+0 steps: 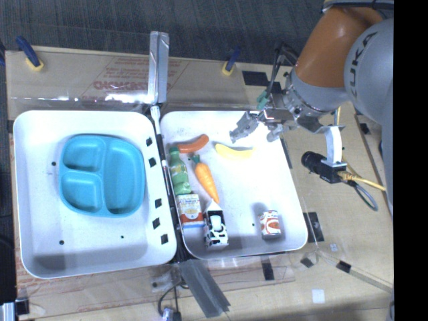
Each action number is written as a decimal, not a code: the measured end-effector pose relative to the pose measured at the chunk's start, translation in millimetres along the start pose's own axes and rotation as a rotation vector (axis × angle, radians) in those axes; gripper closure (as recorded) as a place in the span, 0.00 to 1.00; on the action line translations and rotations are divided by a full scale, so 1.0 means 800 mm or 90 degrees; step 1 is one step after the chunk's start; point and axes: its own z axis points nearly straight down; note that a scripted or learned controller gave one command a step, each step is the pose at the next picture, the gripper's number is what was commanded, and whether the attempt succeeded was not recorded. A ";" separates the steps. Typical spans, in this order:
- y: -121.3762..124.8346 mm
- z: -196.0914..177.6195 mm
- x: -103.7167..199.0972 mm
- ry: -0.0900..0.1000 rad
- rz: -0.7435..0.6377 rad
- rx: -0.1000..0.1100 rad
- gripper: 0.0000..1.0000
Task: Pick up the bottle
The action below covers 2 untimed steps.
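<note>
1. The step in hand looks like the approach: the arm's two-finger gripper [257, 129] hangs over the upper part of the right-hand shallow white bin [289, 179], up and to the right of the bottle.
2. The gripper's fingers stand apart with nothing between them, so it holds no object.
3. The task's thing, a green-bodied plastic bottle with a white and red label [181, 186], lies on its side along the left wall of the right-hand bin, its cap end pointing up the view.
4. Just to the right of the bottle lies an orange toy carrot [206, 181], close beside it; whether they touch cannot be told.
5. Above the bottle's cap end sits a red-orange toy sausage [191, 144]; to the bottle's upper right lies a yellow toy banana [233, 150], under the gripper.
6. Below the bottle's lower end rests a small black and white carton [215, 229].
7. The next move probably calls for travel down and left to the bottle, with the fingers turned to span its narrow width, clear of the wall and the carrot.
</note>
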 end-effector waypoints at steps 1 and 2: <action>-0.048 0.072 0.122 0.000 0.139 0.001 0.00; -0.037 0.104 0.220 -0.001 0.186 0.002 0.00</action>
